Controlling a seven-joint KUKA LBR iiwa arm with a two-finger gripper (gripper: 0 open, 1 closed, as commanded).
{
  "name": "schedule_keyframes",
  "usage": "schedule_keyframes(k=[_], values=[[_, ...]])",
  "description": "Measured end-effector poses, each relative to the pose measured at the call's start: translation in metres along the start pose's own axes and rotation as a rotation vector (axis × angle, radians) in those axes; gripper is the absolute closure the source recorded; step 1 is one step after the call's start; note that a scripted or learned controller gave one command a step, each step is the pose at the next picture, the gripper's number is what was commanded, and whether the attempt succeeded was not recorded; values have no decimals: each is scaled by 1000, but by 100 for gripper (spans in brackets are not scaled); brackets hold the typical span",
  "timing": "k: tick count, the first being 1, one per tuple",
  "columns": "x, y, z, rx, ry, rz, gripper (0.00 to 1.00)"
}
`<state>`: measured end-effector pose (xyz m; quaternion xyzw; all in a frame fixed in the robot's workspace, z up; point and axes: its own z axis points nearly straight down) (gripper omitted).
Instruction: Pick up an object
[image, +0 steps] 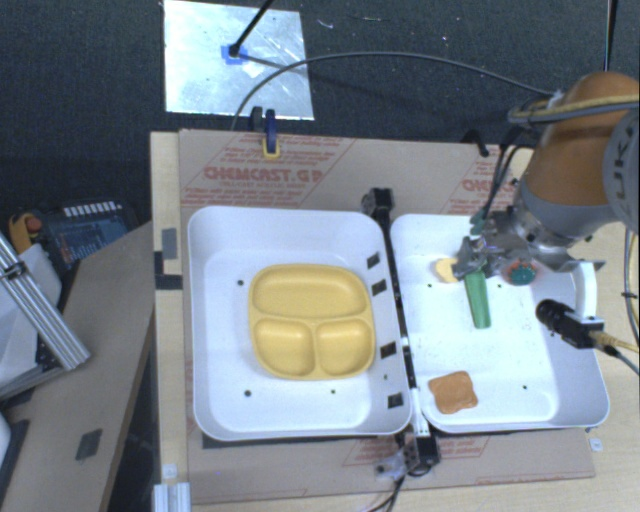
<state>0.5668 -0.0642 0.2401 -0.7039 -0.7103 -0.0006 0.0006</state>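
The bench carries two smooth white bins. In the left bin (215, 250) lies a yellow plastic tray (310, 320) with three compartments. In the right bin (570, 395), the gripper (478, 258) is at 12 o'clock, touching a green stick (479, 300); its opening I cannot tell. A small yellow piece (446, 269) lies beside it, and an orange toast-like piece (453, 391) at 7 o'clock.

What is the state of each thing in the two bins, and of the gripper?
Yellow divided plate: lies flat in the left bin, right side up, nothing in its compartments.
Green cylinder: lies on its side in the right bin, its upper end at the gripper.
Small yellow piece: rests on the bin floor beside the gripper.
Orange-brown flat piece: lies flat near the front edge.
Gripper: low over the right bin, above the cylinder's upper end.
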Motion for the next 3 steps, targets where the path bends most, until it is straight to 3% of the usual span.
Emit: schedule_keyframes(k=[3], values=[[131, -46, -1, 1, 0, 0, 100]])
